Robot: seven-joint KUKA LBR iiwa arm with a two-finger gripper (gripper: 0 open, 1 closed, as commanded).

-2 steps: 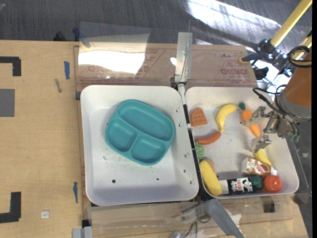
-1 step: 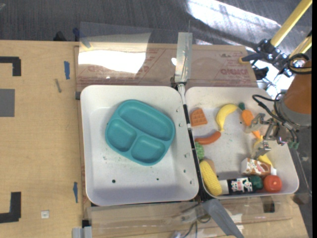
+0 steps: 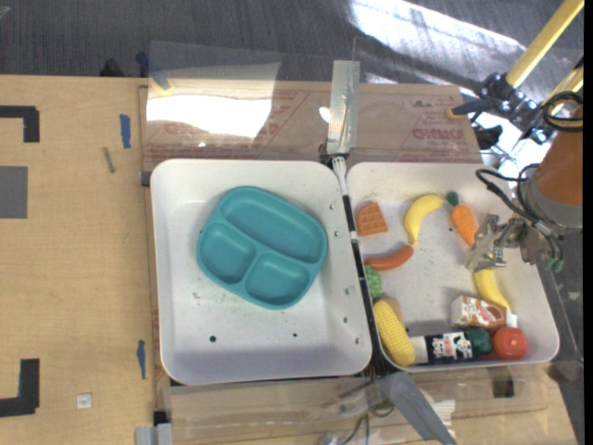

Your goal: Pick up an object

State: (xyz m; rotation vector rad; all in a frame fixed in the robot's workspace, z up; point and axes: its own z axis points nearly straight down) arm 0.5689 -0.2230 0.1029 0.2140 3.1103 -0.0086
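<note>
I see the gripper [image 3: 488, 245] low in the right bin [image 3: 547, 336], just above a banana [image 3: 490, 288]. I cannot tell its state. A teal plate [image 3: 262, 246] sits in the left bin [image 3: 176, 341].

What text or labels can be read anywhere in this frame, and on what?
No text is legible.
Cardboard sheet behind the bins: red print, too blurred to read.
Black-and-white bottle in the right bin: label pattern, no readable words.
Small carton beside it: printed label, too small to read.
</note>
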